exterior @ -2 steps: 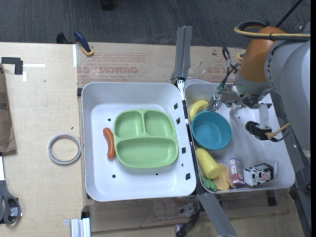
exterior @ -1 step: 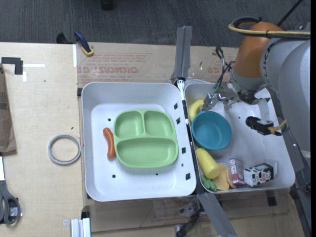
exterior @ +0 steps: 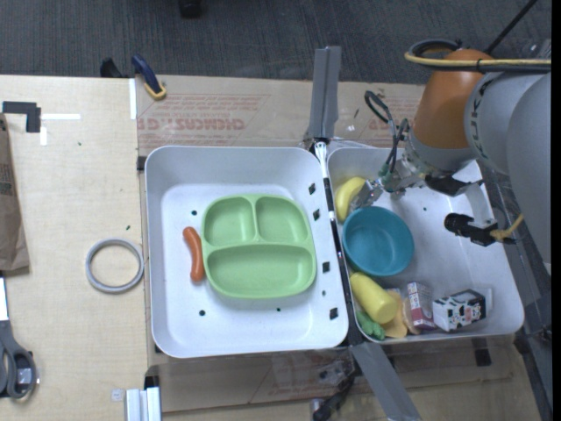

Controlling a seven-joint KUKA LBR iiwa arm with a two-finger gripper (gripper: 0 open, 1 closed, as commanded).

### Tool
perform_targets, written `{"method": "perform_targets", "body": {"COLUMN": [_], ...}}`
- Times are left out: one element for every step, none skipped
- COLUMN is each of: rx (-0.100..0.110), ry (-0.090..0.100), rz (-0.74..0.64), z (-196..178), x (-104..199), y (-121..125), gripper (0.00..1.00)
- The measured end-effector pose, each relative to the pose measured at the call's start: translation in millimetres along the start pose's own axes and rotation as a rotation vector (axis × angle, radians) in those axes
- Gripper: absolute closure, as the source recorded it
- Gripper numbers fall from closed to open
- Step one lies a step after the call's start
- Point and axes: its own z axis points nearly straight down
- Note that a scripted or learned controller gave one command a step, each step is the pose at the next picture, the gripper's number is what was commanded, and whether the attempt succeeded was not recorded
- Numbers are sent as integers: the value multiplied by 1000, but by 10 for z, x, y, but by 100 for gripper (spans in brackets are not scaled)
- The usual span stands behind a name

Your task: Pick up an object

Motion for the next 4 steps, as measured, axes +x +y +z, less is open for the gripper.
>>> {"method": "perform_targets", "body": {"rx": [1,-1,0,0], "ry": [1,-1,0,1], "rz": [160,-97,-67,-120], "z": [12,7,11,12], "x": [10,-30,93,170], "y": [-311,-60,-453,-628], "gripper": [0,0,0,0]}}
